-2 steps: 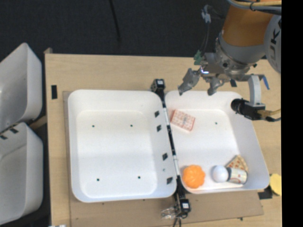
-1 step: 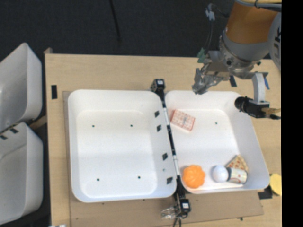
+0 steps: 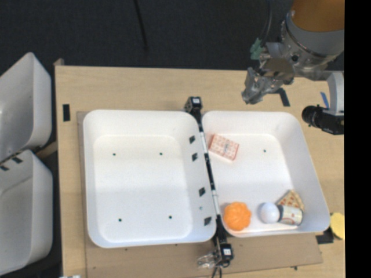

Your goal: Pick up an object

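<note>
We judge the orange ball (image 3: 237, 215), at the right bin's (image 3: 301, 129) near-left corner, light and soft; we'd pinch it across its middle. We cannot tell how the gripper (image 3: 255, 92) stands, hovering beyond the bin's far rim.

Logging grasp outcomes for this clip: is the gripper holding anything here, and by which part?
Nothing is seen held. The gripper hangs above the far rim of the right bin, apart from everything in it.

**Grey arm, orange band, metal gripper**

The arm (image 3: 313, 30) is pale grey with a broad orange band (image 3: 319, 4) above the wrist. Dark cables run beside it. The gripper (image 3: 258, 91) is dull grey metal, with a small green part near its mount.
</note>
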Robot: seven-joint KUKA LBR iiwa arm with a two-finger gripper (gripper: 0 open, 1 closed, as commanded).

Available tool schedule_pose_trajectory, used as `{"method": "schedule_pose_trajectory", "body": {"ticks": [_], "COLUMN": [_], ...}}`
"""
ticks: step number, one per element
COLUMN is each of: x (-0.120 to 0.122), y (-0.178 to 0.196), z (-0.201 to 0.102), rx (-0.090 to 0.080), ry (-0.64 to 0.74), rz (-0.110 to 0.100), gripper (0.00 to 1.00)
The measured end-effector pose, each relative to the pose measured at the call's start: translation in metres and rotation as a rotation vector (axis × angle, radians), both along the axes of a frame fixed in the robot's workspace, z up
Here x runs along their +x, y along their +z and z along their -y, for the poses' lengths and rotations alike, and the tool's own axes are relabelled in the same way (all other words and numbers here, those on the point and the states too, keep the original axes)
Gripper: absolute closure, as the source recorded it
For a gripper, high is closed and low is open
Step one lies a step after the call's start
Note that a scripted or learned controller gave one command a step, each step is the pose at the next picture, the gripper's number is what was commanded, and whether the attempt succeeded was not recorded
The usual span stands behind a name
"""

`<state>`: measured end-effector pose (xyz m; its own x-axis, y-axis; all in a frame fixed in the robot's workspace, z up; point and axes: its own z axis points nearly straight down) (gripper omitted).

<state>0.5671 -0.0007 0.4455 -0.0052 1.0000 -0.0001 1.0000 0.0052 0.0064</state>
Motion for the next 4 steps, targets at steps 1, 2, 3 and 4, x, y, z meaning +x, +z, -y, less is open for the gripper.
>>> {"method": "schedule_pose_trajectory", "body": {"ticks": [1,2,3,4], "x": [-0.020,-0.010,0.003,-0.003], "y": [0.048,0.062,0.017,0.073], "z": [-0.056,-0.112,-0.178,-0.221], "rx": [0.000,0.000,-0.001,0.002], "ry": [0.000,-0.003,-0.001,0.000], "rz": [-0.001,-0.003,-0.006,-0.001], "gripper": [1.00,1.00,1.00,1.00]}}
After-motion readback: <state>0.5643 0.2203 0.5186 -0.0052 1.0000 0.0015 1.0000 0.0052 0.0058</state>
